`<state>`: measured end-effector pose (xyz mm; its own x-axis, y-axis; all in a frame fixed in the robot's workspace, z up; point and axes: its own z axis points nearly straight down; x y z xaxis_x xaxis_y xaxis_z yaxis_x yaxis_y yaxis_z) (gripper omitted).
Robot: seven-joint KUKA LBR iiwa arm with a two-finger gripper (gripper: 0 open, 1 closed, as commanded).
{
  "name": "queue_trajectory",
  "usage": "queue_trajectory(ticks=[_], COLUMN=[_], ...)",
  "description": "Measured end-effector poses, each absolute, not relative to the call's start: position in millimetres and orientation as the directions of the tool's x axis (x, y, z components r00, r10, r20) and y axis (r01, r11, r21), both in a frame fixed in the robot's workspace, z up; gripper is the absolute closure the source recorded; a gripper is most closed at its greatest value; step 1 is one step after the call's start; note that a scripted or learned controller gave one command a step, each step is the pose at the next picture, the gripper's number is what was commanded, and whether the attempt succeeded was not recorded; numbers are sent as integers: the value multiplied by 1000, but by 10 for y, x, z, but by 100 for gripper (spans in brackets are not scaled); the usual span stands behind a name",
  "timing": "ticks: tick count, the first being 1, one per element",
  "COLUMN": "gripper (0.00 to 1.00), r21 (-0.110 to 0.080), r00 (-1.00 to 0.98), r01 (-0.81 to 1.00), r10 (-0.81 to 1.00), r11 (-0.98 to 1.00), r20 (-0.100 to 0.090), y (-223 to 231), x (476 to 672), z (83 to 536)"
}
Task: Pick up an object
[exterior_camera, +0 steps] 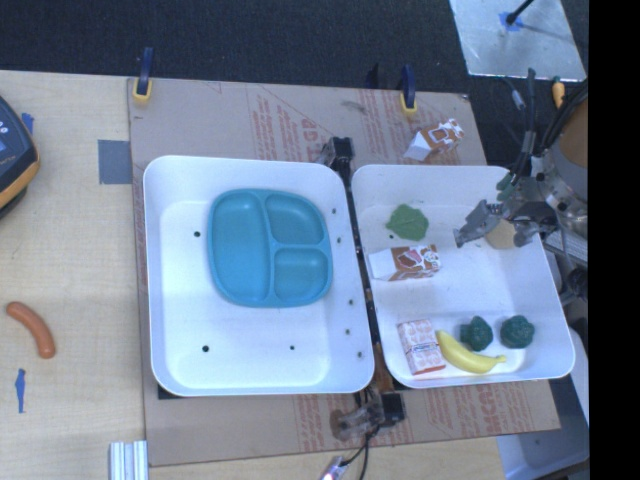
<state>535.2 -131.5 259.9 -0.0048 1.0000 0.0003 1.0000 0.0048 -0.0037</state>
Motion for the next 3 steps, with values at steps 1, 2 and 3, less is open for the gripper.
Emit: queue_trajectory(ticks=[1,2,3], gripper=[0,0,0], r21=[-6,-6,-4], r00=[-6,-6,-5], r01=[1000,1000,1000], r10=[1000,1000,1000], r11=[6,6,5], r20=[0,-1,-1], y=[-933,-1098,-1078], x=[5829,6294,5936], z=[1856,901,916])
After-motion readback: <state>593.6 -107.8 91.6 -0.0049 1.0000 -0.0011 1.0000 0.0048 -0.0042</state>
